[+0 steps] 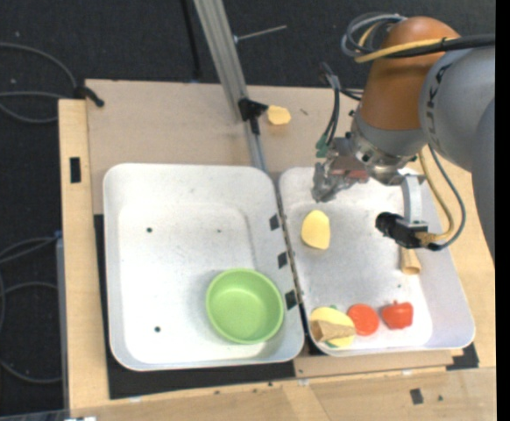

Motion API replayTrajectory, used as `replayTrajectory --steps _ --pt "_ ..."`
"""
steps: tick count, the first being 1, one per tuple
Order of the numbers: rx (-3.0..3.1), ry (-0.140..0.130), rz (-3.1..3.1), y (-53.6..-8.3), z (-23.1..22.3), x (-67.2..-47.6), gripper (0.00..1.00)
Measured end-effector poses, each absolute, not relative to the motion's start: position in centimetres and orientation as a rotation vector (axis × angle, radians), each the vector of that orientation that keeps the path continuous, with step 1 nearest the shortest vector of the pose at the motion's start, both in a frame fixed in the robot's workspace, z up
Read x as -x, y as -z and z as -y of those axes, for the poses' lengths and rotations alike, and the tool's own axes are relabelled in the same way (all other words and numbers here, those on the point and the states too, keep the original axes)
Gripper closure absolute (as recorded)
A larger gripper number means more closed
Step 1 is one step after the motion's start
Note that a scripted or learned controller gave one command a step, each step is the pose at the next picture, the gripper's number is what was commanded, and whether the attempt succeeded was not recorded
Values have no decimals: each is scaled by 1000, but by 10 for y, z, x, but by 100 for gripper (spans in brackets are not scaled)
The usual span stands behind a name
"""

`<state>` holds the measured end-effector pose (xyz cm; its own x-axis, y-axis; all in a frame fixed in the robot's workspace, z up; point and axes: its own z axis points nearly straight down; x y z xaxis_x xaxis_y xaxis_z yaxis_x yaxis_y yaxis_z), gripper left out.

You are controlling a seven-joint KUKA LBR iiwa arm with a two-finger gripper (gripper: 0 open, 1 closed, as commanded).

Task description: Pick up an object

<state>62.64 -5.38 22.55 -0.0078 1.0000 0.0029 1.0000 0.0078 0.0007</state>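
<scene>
We see the grey two-finger gripper at the right white bin's far left corner, just above the pale yellow lemon-shaped object, likely lining up; grip state we cannot tell.

bowl in left bin; lemon in right bin.

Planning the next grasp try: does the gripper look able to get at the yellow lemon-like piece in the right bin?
Probably yes. The gripper hangs just above the yellow piece, which lies alone on bare floor of the right bin, though near its left wall.
</scene>
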Motion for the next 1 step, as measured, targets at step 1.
replayTrajectory --steps 1 --pt "2211 4 2229 -238 1 -603 100"
